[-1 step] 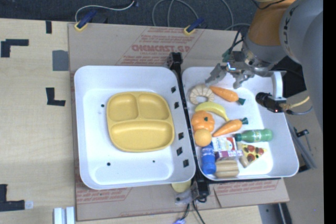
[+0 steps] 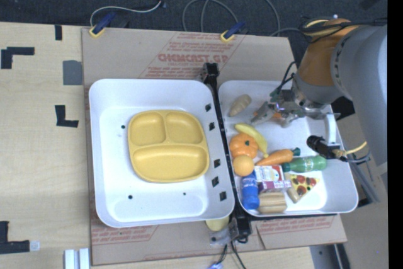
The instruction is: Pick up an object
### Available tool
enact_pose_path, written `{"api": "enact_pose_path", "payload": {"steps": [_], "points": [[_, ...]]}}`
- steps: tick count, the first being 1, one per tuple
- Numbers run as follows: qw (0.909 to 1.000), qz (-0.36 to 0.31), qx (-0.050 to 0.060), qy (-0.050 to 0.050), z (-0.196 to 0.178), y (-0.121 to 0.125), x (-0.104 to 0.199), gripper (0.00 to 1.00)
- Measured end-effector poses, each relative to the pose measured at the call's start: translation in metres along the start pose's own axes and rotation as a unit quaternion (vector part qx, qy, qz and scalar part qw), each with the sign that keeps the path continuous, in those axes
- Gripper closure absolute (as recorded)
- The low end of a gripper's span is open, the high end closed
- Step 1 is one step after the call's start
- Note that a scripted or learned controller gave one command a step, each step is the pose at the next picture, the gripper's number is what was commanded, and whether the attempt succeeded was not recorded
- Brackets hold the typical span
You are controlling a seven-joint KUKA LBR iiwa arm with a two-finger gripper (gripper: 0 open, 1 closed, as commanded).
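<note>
Nearest the camera, along the right bin's (image 2: 350, 195) front edge: a blue bottle (image 2: 249, 192), a tan bread slice (image 2: 272, 201) and a pizza slice (image 2: 302, 186), with a small printed carton (image 2: 272, 177) just behind them. Next row back: a small orange ball (image 2: 242, 165), an orange (image 2: 243, 146), a carrot (image 2: 274, 157), a green bottle (image 2: 305, 164). Behind these: a banana (image 2: 252, 135), then a beige shell-like piece (image 2: 238, 104) near the bin's far left corner. Left bin (image 2: 104, 135): a yellow divided plate (image 2: 168, 144), lying flat at its middle. Far right: gripper (image 2: 274, 109) low over the right bin's back part, beside the beige piece; whether it is open, closed or gripping anything cannot be told. Grey arm (image 2: 352, 66) with orange band behind it.
</note>
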State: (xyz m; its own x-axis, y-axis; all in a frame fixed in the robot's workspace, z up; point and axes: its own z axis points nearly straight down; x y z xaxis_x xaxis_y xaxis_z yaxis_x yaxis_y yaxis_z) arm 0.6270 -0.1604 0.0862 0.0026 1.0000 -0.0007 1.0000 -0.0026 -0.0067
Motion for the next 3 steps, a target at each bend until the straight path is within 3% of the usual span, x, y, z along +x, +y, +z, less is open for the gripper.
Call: {"api": "enact_pose_path", "payload": {"steps": [1,2,3], "points": [[1.0,0.0,0.001,0.001,0.0,0.033,0.048,0.0],[1.0,0.001,-0.006,-0.001,-0.001,-0.02,-0.041,0.0],[1.0,-0.002,0.009,-0.001,0.002,0.037,-0.021,0.0]]}}
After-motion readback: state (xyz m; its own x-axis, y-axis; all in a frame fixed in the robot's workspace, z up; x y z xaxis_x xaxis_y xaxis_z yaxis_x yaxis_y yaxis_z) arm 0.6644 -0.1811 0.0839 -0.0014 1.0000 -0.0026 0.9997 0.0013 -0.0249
